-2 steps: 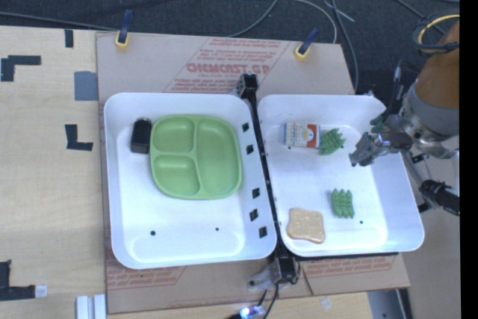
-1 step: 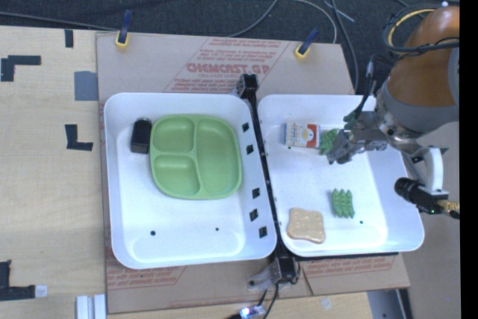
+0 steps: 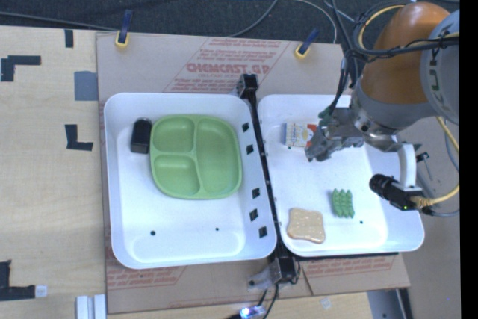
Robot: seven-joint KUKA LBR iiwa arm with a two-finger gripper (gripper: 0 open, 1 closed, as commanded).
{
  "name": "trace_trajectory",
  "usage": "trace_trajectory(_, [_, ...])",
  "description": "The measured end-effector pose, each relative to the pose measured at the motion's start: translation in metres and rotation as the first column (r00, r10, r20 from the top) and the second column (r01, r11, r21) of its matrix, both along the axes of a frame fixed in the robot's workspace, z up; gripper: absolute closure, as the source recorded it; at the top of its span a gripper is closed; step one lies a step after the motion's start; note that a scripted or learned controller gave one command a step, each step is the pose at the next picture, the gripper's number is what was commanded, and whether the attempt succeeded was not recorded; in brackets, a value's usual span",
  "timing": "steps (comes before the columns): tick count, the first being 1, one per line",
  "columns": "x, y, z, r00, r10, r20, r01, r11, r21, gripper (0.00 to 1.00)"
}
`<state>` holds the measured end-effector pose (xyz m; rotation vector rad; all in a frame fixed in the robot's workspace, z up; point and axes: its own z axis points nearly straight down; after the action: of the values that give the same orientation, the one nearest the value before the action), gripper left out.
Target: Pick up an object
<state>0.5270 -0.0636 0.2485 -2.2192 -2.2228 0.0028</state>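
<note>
The end effector (image 3: 320,148) was seen low over the right bin (image 3: 373,235), just beside a small packet (image 3: 296,134) lying near that bin's upper left corner. Whether it was apart or together could not be told, and nothing could be made out in its grip. A green ridged piece (image 3: 342,202) and a slice of toast (image 3: 306,225) lay apart toward the near edge of the same bin. In the left bin (image 3: 127,235), a green divided plate (image 3: 196,156) was placed, with a small black block (image 3: 140,136) touching its left rim.
</note>
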Motion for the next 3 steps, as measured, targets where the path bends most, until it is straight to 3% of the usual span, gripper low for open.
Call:
trace_trajectory(2, [0.012, 0.098, -0.022, 1.0, 0.001, -0.002, -0.001, 1.0, 0.0, 1.0])
trace_trajectory(3, [0.009, 0.147, -0.014, 1.0, 0.0, -0.001, 0.0, 1.0, 0.0, 1.0])
